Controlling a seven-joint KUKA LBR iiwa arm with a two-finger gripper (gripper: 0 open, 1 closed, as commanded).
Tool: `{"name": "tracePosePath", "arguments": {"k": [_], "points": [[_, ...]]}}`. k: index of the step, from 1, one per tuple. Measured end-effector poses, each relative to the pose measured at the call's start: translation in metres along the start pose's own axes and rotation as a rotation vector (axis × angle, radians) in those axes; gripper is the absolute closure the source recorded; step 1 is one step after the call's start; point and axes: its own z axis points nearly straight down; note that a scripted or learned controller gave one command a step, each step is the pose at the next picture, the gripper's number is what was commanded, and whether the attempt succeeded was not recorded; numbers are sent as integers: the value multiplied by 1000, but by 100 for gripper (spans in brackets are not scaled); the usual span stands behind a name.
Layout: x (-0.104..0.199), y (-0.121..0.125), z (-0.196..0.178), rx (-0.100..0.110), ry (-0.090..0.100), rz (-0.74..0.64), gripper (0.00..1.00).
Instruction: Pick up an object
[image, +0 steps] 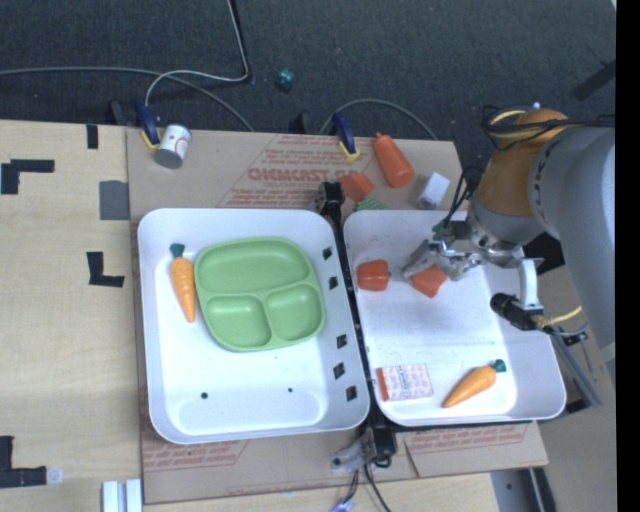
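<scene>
**Desk:** Where does the two-finger metal gripper (432, 262) stand?

**Photographer:** Low over the far half of the right shallow white bin (540, 400), the grey arm with its orange band (515, 175) reaching in from the right. A small orange-red block (429, 282) lies at the fingertips, touching or just under them. Whether it sits between the fingers cannot be told from this angle, nor how wide they stand.

**Desk:** Which way does the block run?

**Photographer:** It is short and stubby, tilted, its long axis slanting from near-left to far-right as best one can judge. A second red block (373, 275) lies just to its left, near the bin's left wall, squarer to the frame.

**Desk:** What else is in that bin?

**Photographer:** An orange toy carrot with a green top (471, 384) at the near right, tip pointing near-left, and a red-and-white printed packet (404, 381) beside it.

**Desk:** And the left white bin (160, 390)?

**Photographer:** A green three-compartment plastic plate (260, 293), with another orange toy carrot (183, 284) just left of it, tip pointing toward the near side.
</scene>
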Motion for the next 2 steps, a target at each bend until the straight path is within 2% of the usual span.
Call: {"name": "tracePosePath", "arguments": {"k": [1,2], "points": [[0,0,-10,0,0,-1,100],[104,31,-98,3,3,-2,100]]}}
